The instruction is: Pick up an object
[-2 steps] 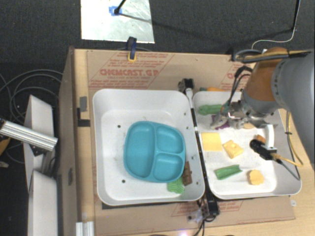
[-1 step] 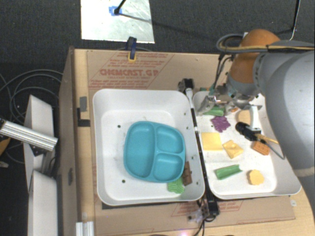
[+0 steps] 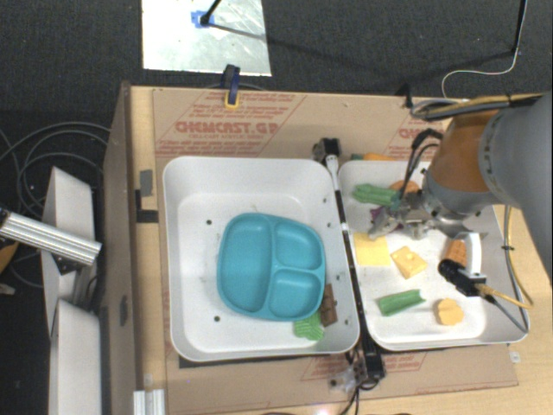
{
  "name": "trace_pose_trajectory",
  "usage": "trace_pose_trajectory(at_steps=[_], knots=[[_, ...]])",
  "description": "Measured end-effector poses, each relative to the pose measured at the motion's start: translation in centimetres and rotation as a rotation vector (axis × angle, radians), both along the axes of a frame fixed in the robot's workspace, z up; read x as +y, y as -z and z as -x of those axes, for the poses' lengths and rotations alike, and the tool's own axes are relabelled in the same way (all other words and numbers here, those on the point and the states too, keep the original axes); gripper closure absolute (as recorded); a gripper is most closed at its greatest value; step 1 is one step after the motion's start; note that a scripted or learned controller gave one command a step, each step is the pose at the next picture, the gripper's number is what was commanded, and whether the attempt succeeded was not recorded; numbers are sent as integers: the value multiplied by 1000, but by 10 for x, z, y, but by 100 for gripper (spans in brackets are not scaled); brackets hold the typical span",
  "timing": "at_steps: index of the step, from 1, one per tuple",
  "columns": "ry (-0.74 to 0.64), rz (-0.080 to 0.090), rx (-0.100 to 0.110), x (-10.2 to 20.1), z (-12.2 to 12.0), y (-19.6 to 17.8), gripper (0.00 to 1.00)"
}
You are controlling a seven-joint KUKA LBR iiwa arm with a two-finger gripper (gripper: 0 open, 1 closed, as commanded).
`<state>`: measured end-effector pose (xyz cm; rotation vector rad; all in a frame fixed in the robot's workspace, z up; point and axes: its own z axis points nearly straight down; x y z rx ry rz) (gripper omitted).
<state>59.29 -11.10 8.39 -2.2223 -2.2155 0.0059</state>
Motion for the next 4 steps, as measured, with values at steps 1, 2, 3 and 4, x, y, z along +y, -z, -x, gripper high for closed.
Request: trace_pose_trajectory(at_steps=[1,2,3,4], knots=[[-15,-4,18,-14,-74,0,0],[-4,-2,-1,5,-14,-4,0],[-14,-6,18,-11,-74,0,0],[-4,-1,-2,7,-27,0,0]])
